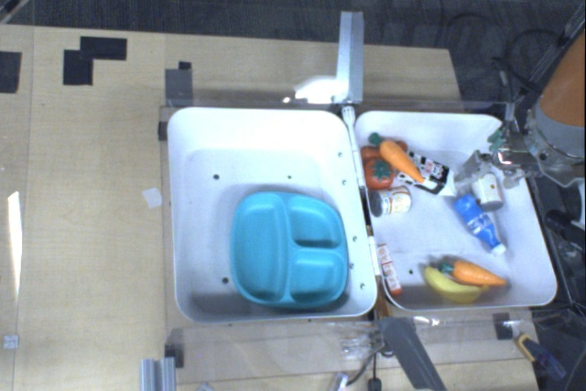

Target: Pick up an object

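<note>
Arm reaches over the right white bin (546,224).
Its two-finger gripper (488,168) hangs above a small white bottle (489,191); grip state cannot be told. It should descend squarely, avoiding the blue plastic bottle (478,222).

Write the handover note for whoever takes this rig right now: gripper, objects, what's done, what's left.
Gripper: over the right bin's upper right part, beside a small white object; nothing seen held.
Right bin: blue bottle, banana with a carrot lying on it, another carrot near the divider, small jar.
Left bin: blue divided plate.
Done: no pick yet.
Left: grasp one object and lift it.
</note>
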`<state>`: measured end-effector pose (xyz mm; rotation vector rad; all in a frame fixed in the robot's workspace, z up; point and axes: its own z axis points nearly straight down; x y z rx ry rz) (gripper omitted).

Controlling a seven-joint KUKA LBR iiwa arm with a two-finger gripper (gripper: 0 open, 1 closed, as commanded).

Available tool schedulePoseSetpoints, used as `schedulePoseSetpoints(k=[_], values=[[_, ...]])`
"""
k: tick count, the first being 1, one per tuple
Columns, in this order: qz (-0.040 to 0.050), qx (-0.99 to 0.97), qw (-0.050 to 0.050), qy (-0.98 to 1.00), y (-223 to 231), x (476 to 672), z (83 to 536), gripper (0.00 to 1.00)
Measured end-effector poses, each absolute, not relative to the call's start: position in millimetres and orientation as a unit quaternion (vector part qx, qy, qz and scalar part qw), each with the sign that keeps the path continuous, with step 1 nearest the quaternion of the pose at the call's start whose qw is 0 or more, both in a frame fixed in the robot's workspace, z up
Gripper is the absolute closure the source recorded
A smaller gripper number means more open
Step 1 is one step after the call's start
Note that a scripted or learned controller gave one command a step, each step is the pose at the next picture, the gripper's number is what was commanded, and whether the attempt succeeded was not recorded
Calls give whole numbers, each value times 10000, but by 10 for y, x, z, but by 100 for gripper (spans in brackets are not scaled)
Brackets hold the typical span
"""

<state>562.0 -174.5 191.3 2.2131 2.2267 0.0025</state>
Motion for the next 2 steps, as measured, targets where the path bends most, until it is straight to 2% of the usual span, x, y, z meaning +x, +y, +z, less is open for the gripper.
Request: schedulePoseSetpoints(k=[1,2], values=[[7,6689,14,7433,-1894,5095,996,0],[12,5742,44,8187,-2061,4904,1379,0]])
